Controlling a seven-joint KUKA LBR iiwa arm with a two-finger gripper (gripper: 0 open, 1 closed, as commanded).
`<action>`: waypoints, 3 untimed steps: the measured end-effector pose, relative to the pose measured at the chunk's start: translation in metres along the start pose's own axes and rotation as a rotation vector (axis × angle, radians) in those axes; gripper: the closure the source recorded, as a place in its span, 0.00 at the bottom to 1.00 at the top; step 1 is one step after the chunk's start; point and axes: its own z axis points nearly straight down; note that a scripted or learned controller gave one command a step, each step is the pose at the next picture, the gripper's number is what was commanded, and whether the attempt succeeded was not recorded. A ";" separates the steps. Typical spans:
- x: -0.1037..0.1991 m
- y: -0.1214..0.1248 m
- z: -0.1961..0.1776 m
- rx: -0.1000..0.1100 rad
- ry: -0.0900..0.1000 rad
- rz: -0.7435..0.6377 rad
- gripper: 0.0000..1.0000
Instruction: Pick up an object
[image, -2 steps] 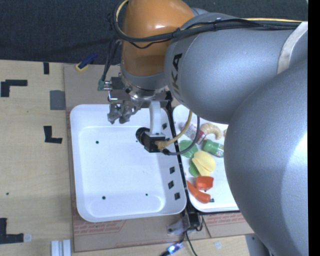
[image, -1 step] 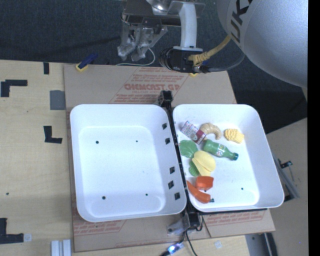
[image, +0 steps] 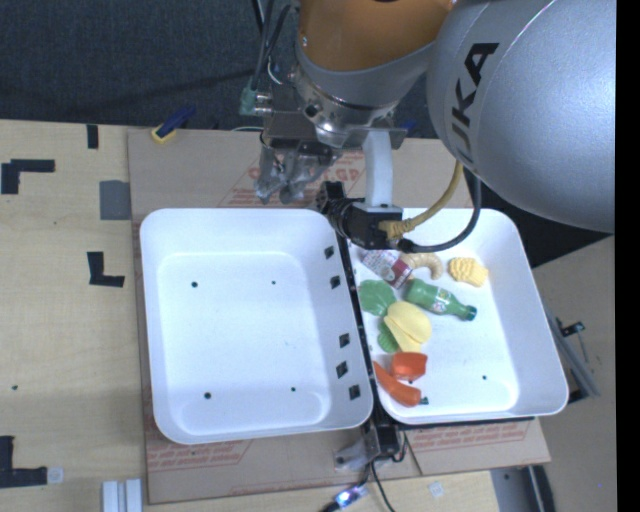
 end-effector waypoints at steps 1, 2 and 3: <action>0.002 0.001 -0.006 -0.010 0.003 -0.004 0.00; 0.003 0.001 -0.016 -0.010 0.002 -0.006 1.00; 0.003 0.001 -0.015 -0.009 0.002 -0.006 0.00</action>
